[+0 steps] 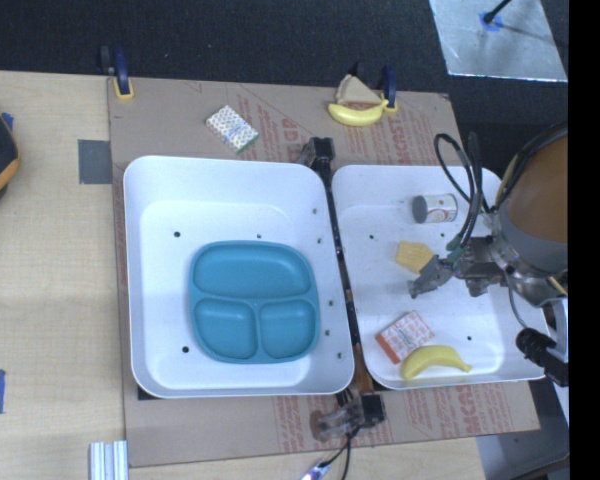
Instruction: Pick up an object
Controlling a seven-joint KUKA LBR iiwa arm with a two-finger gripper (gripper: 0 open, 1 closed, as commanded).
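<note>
In the right bin (380, 218), the gripper (427, 278) hangs low just below the yellow wedge (413, 257), its fingers slightly apart with nothing between them. The packet (405, 335) and banana (435, 361) lie nearer the front wall, the vial (434, 209) farther back. A misaligned close would likely nudge the wedge aside rather than pinch it, leaving an empty grasp.

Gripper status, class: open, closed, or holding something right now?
Gripper: cannot be told; it sits over the right bin beside the yellow block.
</note>
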